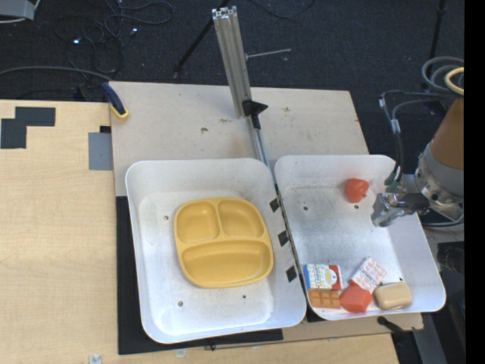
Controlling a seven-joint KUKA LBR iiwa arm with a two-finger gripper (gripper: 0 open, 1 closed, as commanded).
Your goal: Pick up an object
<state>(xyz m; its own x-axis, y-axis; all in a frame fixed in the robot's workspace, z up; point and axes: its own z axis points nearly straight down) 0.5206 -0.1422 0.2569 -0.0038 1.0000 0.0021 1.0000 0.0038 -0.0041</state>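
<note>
The tool (385, 209), grip state unclear, hangs beside the red ball (356, 189); a sideways nudge could roll it away.

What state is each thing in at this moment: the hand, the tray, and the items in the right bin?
hand: over the right bin's right side, holding nothing that I can see
yellow tray: flat in the left bin, compartments up
red ball: alone, upper part of the right bin
carton: lying flat near the front edge
waffle: flat, beside the carton
red piece: touching the waffle
tan block: front right corner
</note>
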